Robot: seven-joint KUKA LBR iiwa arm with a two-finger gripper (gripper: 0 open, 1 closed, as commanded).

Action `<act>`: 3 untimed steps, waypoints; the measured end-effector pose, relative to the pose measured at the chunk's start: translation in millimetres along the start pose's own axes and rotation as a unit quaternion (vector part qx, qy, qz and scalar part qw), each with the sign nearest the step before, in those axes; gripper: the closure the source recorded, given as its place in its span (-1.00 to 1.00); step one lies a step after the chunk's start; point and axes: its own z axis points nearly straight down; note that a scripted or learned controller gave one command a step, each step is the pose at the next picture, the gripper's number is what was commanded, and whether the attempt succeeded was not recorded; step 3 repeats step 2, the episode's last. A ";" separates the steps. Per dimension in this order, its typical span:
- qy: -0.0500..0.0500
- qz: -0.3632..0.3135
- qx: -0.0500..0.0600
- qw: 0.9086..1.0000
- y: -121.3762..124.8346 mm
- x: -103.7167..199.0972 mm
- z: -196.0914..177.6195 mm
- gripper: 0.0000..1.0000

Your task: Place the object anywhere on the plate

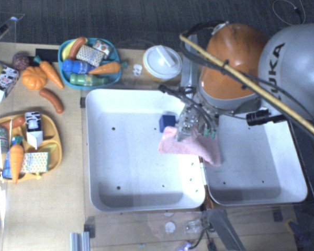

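Left bin (120, 187) floor lies mostly open. A pink cloth (191, 147) drapes over its right rim into the right bin (261, 187); blue block (167, 122) just above-left of the cloth. Pincer (191, 129) touches the cloth's top; opening cannot be determined.

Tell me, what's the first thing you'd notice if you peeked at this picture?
Probably the big grey robot arm with its shiny orange band, reaching in from the right. Its gripper hangs over the inner edge of the left white bin, right above a pink cloth with a small blue block beside it. At the far left, a blue bowl and a yellow plate hold bright toy food.
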 end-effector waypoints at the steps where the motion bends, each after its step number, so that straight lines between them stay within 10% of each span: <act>1: 0.000 -0.118 0.000 0.993 43.5 25.4 6.0 1.00; 2: 0.000 -0.118 -0.001 0.993 43.4 25.3 5.9 -1.00; 3: 0.000 -0.118 -0.001 0.993 43.4 25.3 5.9 -1.00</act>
